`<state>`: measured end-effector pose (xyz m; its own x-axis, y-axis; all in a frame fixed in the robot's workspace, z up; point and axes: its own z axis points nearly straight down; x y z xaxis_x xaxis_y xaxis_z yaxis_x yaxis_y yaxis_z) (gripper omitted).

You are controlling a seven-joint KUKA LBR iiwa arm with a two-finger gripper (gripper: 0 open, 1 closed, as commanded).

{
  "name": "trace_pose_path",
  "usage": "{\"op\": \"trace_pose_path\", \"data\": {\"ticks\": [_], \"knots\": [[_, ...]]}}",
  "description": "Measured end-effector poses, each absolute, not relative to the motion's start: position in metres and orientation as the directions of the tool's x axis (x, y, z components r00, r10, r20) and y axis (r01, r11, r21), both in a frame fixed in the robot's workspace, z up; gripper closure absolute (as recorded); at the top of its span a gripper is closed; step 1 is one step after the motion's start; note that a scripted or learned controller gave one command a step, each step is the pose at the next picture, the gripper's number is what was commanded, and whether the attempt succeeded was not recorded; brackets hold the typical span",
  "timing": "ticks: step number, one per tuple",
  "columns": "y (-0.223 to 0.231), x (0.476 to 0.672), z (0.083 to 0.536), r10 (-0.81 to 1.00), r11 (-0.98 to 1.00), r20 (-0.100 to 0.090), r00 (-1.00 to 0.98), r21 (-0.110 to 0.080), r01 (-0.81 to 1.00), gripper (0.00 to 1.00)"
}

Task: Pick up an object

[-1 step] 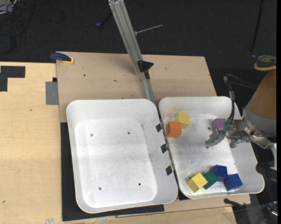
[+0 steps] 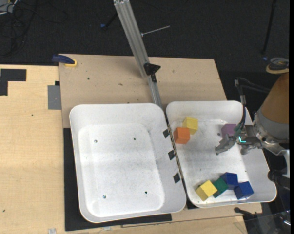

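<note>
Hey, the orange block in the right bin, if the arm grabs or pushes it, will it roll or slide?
The orange block looks like a flat-faced cube, so it would probably slide, not roll. It seems rigid and likely light for its size, judging by its toy-like look. It sits against the yellow block near the right bin's left wall, so a push may shift both.

Yellow block [image 2: 190, 124]: upper left of the right bin, touching the orange one.
Orange block [image 2: 181, 135]: just below-left of it.
Purple block [image 2: 228, 129]: right of centre.
Lower cluster: yellow block [image 2: 205, 189], green block [image 2: 219, 185], two blue blocks [image 2: 230, 179] [image 2: 243, 190].
</note>
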<state>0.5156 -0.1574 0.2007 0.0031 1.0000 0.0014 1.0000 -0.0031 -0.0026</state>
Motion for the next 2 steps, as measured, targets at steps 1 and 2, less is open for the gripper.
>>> {"op": "trace_pose_path", "data": {"ticks": [1,2], "knots": [[-0.16,0.512,0.137,1.0,-0.002,0.003,0.002,-0.01,1.0,0.0],[-0.159,0.513,0.091,1.0,-0.003,0.001,0.003,-0.001,1.0,0.0]]}}
